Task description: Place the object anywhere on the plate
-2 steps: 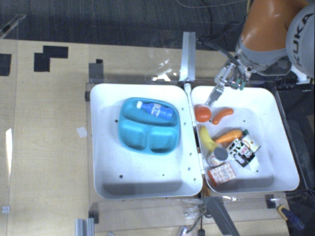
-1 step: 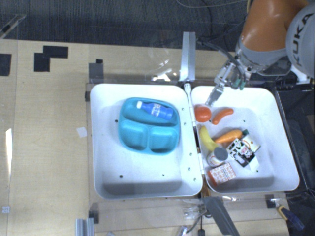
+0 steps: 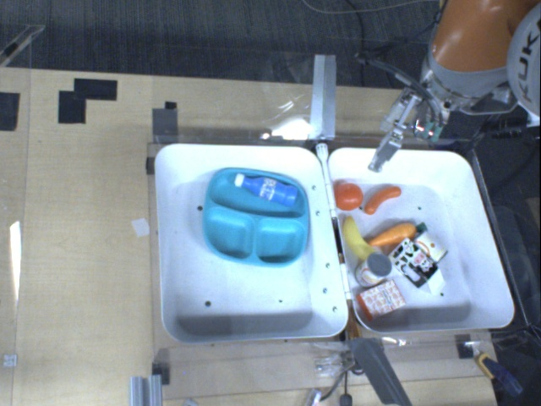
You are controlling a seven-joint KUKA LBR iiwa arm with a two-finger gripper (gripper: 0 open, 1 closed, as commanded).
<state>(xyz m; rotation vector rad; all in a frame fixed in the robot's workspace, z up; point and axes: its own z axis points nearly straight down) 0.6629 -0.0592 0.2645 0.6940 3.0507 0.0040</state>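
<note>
Two white bins sit side by side on the bench. My gripper hangs at the right bin's upper edge, grasping nothing; whether it is clenched I cannot tell. Below it crowd a tomato, sausage, carrot, banana. Left of centre, a bottle lies on the plate.

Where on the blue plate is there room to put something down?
The blue plate has two bare front compartments, bordered by its rim and ridges. Its back compartment holds a blue bottle. White floor around the plate in the left bin is bare too. The right bin's left side is crowded with a tomato, banana and carrot.
</note>
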